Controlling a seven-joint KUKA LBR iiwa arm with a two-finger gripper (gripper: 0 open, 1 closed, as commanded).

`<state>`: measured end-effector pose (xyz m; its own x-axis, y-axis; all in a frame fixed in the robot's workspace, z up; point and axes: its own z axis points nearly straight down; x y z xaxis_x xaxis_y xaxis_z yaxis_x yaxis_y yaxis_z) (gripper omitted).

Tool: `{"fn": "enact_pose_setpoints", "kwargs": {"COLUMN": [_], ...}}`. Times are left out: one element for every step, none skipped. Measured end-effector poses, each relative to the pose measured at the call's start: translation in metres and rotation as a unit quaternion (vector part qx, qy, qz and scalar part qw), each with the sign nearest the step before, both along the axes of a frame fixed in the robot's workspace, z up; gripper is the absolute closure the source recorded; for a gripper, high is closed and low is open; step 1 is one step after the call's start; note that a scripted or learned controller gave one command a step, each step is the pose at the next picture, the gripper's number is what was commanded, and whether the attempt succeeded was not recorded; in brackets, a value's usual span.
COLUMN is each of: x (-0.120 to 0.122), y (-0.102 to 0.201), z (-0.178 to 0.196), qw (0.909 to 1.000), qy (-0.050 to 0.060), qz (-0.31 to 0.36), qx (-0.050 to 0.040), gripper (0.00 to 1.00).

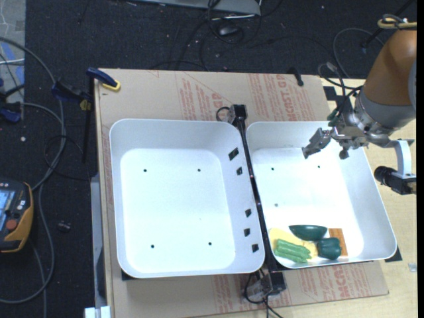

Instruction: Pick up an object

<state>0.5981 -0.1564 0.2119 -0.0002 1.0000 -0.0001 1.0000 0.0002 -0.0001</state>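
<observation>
grey pincer [329,144] spread open, holding nothing, above right bin [371,197]

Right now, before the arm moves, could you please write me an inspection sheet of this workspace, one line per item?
Surface: cardboard-covered bench bearing a left bin and a right bin.
Job's things: dark green bowl, light green piece, teal block, yellow piece, orange piece, all at the right bin's near edge.
Clutter: clamp at the bench's far left corner.
Tool: tool above the right bin's far side, holding nothing.
Cables: loose ones on the dark floor.
Surroundings: yellow-black device at left.
</observation>
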Motion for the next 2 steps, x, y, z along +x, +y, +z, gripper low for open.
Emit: {"fn": "enact_pose_setpoints", "kwargs": {"x": [-0.007,-0.037], "y": [0.036,0.114], "z": [-0.129,-0.018], "qw": [1.0,1.0], "qy": [0.004,-0.005], "qz": [0.001,0.003], "qx": [0.001,0.001], "gripper": [0.0,0.0]}}
